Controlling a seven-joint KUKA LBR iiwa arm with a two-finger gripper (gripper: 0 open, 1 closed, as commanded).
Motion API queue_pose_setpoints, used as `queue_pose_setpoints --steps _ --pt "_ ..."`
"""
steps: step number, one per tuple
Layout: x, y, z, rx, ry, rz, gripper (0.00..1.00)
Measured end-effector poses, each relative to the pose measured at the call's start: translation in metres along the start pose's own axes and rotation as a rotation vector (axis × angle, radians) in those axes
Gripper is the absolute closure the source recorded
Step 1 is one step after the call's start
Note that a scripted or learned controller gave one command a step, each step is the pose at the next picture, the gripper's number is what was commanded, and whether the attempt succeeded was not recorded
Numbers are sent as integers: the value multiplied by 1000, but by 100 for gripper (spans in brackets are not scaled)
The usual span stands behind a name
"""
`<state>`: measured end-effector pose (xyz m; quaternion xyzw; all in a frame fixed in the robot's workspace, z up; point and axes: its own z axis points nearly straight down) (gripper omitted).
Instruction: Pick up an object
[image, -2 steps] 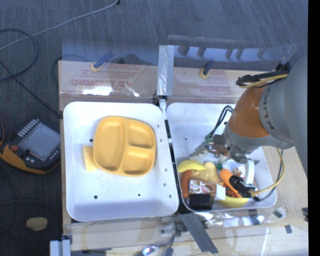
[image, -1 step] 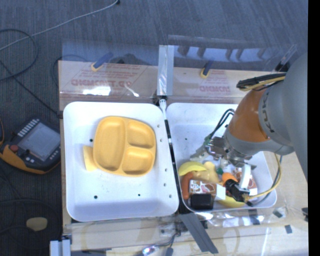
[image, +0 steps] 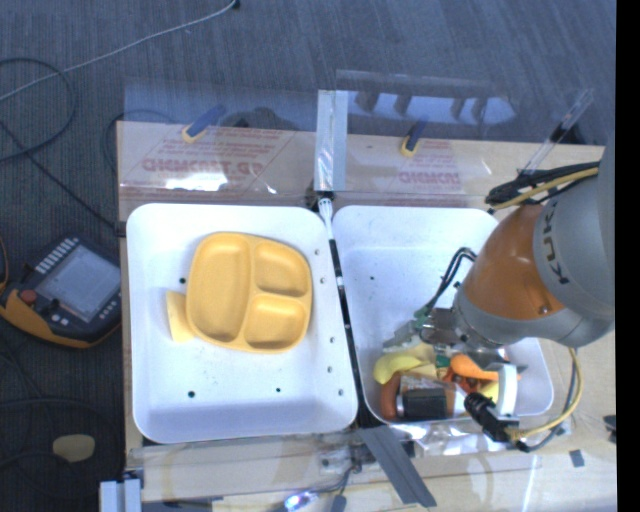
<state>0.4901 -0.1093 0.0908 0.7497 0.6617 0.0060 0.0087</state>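
The arm's orange band and grey wrist (image: 530, 275) hang low over the right bin (image: 400, 250). Below them the gripper (image: 448, 352) reaches into a pile of small objects at the bin's front. The pile holds a yellow banana-like piece (image: 392, 365), an orange carrot-like piece (image: 470, 370), a dark brown block (image: 425, 402) and a white piece (image: 508, 388). The gripper's body hides its fingertips, and I cannot tell whether anything is between them.
In the left bin (image: 150, 400) lies a yellow divided plate (image: 248, 290) with a pale yellow flat piece (image: 177, 316) tucked under its left edge. A handheld pendant (image: 65, 290) rests on the floor at the left. Cables run along the arm at the right.
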Motion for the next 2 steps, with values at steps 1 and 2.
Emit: queue_pose_setpoints --steps 1,2 --pt "1 0 -10 2 4 1 100" --pt "49 26 -116 23 1 -40 100"
